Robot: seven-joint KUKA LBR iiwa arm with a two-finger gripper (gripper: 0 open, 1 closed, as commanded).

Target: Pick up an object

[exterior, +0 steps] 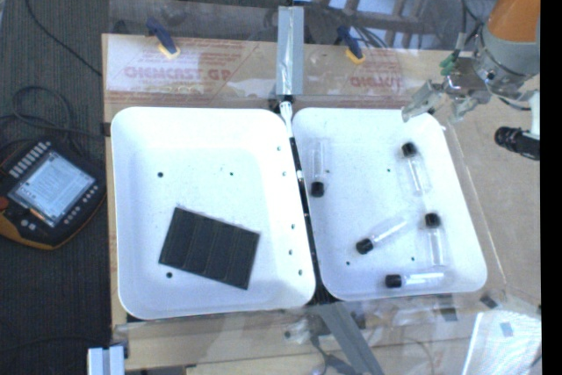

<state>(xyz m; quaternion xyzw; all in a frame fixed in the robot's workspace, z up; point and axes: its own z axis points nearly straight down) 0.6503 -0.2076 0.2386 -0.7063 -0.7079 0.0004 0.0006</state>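
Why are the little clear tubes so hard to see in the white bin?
In the camera view, bright even light washes out the right bin, so each clear vial nearly blends into the white, only the black caps standing out; the dark panel in the left bin contrasts sharply; the end effector looks slightly soft.

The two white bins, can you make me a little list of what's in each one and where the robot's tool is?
left bin: one flat dark panel, lying toward the near side
right bin: five clear vials with black caps, lying scattered
tool: above the right bin's far right corner, nothing seen between its fingers
arm: grey with an orange band, coming in from the right
beside the bench: a handheld controller with a screen, on the floor to the left
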